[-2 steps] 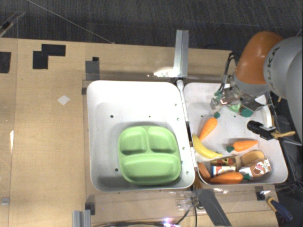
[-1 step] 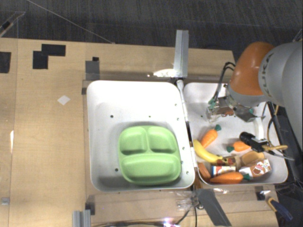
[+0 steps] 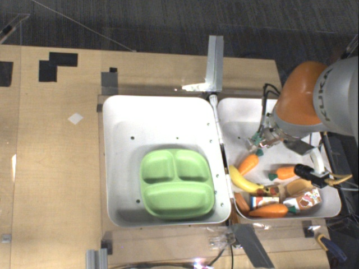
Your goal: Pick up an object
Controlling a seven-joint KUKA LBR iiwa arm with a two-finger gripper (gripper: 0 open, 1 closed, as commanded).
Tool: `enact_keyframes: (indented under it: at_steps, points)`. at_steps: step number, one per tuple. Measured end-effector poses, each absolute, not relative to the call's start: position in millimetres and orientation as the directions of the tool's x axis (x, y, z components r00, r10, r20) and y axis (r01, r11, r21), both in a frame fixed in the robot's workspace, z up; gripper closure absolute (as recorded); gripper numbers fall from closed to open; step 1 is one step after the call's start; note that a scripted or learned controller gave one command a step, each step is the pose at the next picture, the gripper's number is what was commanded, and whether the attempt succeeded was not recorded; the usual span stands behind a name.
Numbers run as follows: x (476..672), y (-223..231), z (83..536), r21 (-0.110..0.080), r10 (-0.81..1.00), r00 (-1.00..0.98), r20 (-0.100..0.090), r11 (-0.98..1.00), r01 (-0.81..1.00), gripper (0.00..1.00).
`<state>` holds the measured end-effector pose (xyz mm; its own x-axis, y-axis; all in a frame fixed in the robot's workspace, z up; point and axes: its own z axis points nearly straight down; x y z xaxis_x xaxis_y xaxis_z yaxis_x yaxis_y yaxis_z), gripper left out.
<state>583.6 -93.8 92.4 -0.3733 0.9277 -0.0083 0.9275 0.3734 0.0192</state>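
Note:
My gripper (image 3: 260, 141) hangs over the middle of the right bin (image 3: 241, 114), below the orange band of the arm (image 3: 300, 100). Just below and left of it lies a small carrot (image 3: 248, 163), apart from the gripper. A yellow banana (image 3: 243, 180) curves along the bin's left wall. Further right lies a second carrot (image 3: 286, 172), and a larger carrot (image 3: 268, 210) rests by the front wall. A brown item (image 3: 297, 186), a printed packet (image 3: 306, 199) and a small bottle (image 3: 270, 192) crowd the front right corner.
The left bin (image 3: 120, 150) holds a green divided plate (image 3: 177, 182) toward its front. A metal post (image 3: 215, 60) stands behind the divider between the bins. The back part of the right bin shows bare white floor.

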Motion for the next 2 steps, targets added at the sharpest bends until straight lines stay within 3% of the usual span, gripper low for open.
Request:
enact_keyframes:
  at_steps: [1,2]
  points:
    - [549.3,-97.3,93.4,0.016,0.716,-0.698,-0.019,0.698,0.716,0.0]
    - [518.0,-114.8,93.6,0.021,0.858,-0.513,-0.015,0.513,0.858,0.0]
